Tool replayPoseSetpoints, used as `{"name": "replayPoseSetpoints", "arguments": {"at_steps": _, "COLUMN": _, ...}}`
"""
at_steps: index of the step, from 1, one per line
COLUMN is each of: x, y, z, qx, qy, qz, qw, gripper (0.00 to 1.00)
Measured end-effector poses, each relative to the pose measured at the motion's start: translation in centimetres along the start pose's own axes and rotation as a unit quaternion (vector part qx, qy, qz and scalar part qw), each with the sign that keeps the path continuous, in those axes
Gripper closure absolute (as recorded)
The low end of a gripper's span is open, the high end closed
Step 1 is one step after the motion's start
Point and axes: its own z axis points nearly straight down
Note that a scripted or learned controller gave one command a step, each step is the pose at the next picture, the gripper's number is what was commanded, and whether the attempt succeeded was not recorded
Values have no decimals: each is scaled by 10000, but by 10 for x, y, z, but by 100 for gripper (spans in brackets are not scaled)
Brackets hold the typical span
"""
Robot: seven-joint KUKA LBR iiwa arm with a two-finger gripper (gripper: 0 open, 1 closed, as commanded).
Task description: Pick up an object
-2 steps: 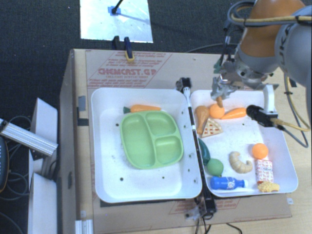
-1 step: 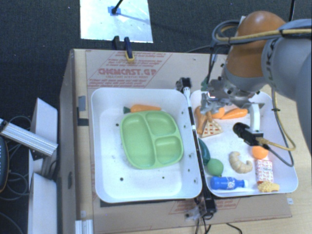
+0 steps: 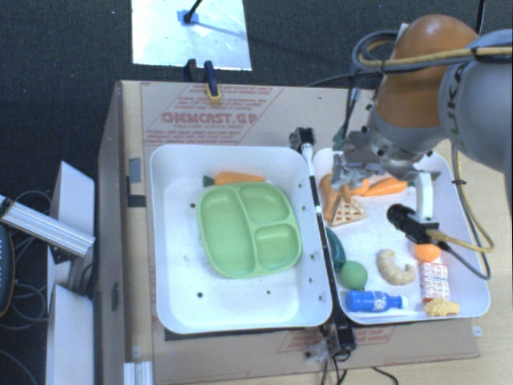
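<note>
White plastic: two shallow bins stand side by side on the bench (image 3: 128,135), which is faced with printed brown card.

Left bin (image 3: 160,239): a green divided plate (image 3: 248,229) lies flat at its middle. An orange carrot (image 3: 238,178) lies along the far edge, just beyond the plate's rim.

Right bin (image 3: 473,287): the pincer (image 3: 346,176) hangs over the far left corner, with the grey arm coming in from the right. Whether the pincer is apart or together cannot be told from this angle.

The objects closest to it are a long orange piece (image 3: 383,187) near the far edge, a second orange piece (image 3: 327,195) against the left wall, and a waffle wedge (image 3: 346,212) just nearer than both.

Along the left wall towards the near edge lie a dark teal item (image 3: 335,247) and a green round fruit (image 3: 353,275). A beige curved piece (image 3: 395,267) lies at mid-bin. A blue bottle (image 3: 373,301) lies on its side along the near edge. Towards the right wall are a small orange ball (image 3: 428,253), a red and white carton (image 3: 434,279) and, at the near right corner, a yellow piece (image 3: 442,306).
</note>
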Motion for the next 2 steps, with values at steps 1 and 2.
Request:
{"name": "replayPoseSetpoints", "arguments": {"at_steps": 1, "x": 14, "y": 7, "z": 24, "qx": 6, "qy": 0, "qz": 2, "qw": 10000, "gripper": 100}}
{"name": "replayPoseSetpoints", "arguments": {"at_steps": 2, "x": -4, "y": 2, "z": 39, "qx": 6, "qy": -5, "qz": 21, "qw": 10000, "gripper": 100}}
